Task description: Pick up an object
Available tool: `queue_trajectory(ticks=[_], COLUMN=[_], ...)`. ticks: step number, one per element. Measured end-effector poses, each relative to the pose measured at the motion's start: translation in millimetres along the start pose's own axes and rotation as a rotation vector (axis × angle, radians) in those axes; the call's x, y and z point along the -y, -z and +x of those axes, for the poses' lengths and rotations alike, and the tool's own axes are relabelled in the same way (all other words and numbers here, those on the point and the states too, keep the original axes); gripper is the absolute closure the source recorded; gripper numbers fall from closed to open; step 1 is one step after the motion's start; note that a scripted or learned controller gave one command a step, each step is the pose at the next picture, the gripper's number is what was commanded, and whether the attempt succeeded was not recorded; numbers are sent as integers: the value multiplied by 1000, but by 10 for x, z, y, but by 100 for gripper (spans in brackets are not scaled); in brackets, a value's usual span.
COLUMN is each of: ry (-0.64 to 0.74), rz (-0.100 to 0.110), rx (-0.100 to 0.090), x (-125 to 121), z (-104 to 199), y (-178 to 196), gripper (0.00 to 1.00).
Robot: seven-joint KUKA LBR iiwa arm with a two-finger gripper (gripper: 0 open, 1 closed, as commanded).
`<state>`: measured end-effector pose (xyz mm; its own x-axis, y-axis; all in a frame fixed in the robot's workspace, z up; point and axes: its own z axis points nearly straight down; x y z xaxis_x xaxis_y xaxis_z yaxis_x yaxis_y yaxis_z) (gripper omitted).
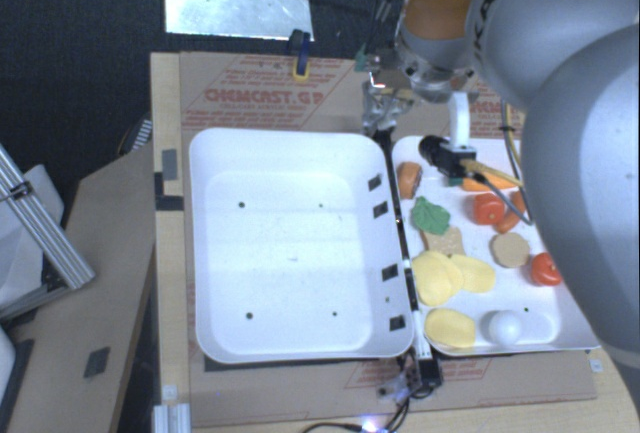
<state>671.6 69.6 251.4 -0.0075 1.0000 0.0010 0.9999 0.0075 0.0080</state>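
My gripper [379, 121] hangs over the far end of the divider between the two bins, with nothing visibly in it. The right bin [570, 326] holds several toy foods. Nearest the gripper is an orange piece [409, 179], just below and to the right of it. A green leafy piece [431, 215] and a tan cracker [447, 241] follow toward the front. Yellow pieces [440, 277] and a white ball [503, 326] lie at the front, and red tomatoes [489, 209], a brown disc [509, 249] and a carrot [492, 176] lie further right, partly under the arm.
The left white bin [290, 241] sits beside the right one, with black clips [390, 271] along the shared rim. A yellow and blue clamp [300, 56] stands behind the bins on the cardboard. The big grey arm covers the right side.
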Motion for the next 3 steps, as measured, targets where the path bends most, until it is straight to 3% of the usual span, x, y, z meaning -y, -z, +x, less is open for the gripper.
queue_trajectory(ticks=[1,3], ry=[-1,-2], rz=[5,3], rx=[0,0], x=[24,16], z=[473,649], y=[75,695], gripper=[100,100])
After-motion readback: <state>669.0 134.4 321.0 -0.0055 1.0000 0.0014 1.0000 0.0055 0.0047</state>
